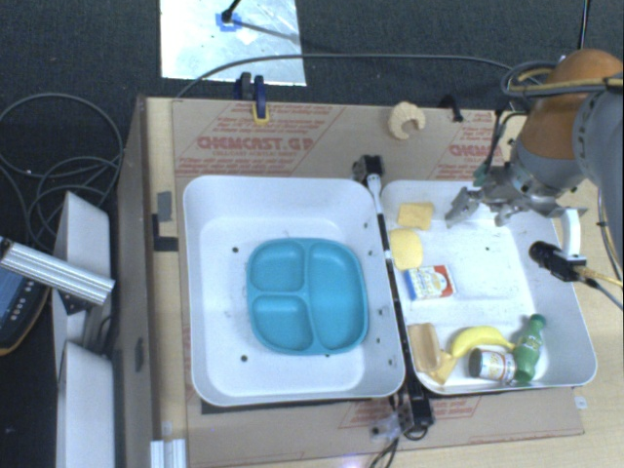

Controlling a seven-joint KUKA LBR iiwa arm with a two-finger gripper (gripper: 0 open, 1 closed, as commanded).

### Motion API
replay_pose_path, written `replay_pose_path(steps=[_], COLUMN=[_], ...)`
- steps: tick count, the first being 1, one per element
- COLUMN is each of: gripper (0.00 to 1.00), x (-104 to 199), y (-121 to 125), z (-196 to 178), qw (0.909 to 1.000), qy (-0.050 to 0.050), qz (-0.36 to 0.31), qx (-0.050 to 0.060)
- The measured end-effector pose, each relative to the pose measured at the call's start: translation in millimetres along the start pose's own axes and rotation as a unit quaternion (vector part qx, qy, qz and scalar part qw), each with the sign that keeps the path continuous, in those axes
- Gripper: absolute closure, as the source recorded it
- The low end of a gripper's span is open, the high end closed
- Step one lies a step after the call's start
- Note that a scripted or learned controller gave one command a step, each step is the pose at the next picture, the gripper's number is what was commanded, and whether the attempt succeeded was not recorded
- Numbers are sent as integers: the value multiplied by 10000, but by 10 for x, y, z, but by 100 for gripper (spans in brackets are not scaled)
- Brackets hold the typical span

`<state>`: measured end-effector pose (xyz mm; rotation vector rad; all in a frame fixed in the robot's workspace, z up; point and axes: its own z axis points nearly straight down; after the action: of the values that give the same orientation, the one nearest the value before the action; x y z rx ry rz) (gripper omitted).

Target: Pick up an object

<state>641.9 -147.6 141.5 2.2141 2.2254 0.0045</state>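
Observation:
My gripper point(480, 210) hangs over the far part of the right bin point(565, 300), open, with nothing between its fingers. To its left lies a pale yellow block point(416, 214), with a yellow rounded piece point(407, 251) below that. A small red, white and blue carton point(429, 282) lies in the bin's middle left. Along the near edge are a tan piece point(426, 344), a banana point(475, 340), a small jar point(490, 365) and a green bottle point(528, 347). In the left bin point(210, 261) sits a blue divided plate point(307, 294).
A beige lump point(409, 119) lies on the bench behind the bins. A blue and yellow clamp point(255, 93) stands at the bench's far edge. A black divider point(383, 252) runs between the bins. Cables lie on the floor at left.

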Motion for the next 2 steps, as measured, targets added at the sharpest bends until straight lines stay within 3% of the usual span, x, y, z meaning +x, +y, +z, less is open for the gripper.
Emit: replay_pose_path(steps=[1, 2], gripper=[0, 0], x=[354, -288], y=[243, -744], z=[494, 445], qw=[10000, 10000], qy=[0, -11], qz=[0, 22], qx=[13, 15])
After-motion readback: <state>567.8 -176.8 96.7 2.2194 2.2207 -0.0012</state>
